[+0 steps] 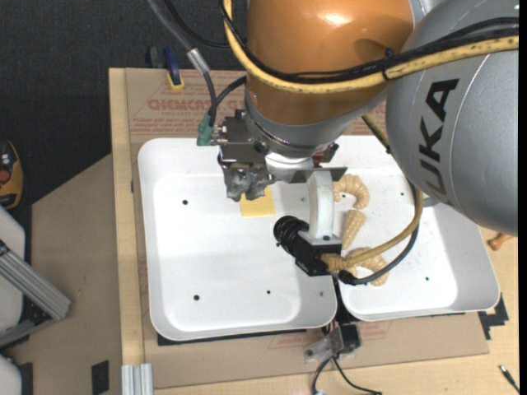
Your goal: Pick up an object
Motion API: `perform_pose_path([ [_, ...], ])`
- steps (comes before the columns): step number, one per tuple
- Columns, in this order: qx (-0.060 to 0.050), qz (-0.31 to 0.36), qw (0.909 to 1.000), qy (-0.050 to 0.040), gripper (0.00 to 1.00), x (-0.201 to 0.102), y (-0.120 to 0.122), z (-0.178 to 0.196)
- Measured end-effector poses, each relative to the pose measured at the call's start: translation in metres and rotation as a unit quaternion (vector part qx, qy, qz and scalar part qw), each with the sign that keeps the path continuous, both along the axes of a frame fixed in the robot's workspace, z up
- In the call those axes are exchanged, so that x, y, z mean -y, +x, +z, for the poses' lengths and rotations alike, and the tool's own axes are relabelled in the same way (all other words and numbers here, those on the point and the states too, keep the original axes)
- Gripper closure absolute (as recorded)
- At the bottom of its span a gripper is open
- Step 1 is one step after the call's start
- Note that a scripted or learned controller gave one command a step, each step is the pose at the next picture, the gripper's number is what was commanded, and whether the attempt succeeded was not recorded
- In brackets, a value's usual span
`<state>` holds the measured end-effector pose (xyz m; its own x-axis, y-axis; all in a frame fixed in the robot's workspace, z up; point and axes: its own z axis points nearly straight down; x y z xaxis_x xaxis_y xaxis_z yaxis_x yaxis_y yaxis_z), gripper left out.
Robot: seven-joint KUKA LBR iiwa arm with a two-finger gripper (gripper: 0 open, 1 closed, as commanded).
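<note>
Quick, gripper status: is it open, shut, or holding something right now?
Gripper: low over the left bin, at the edge of the yellow block; finger state cannot be told, and no grasp is visible.

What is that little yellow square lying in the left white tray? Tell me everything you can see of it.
The yellow square is a small, flat, pale yellow piece, perhaps foam or plastic. It lies flat on the floor of the left bin, near its upper right part. The gripper is directly over its upper left corner and hides that edge; whether they touch cannot be told.
</note>
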<state>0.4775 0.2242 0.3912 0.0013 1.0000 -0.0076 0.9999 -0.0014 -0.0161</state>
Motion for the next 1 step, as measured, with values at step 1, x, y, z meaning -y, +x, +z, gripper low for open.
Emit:
perform_pose_path([
  [1,0.017,0.002,0.9998,0.0081,1.0,0.0,0.002,0.1515],
])
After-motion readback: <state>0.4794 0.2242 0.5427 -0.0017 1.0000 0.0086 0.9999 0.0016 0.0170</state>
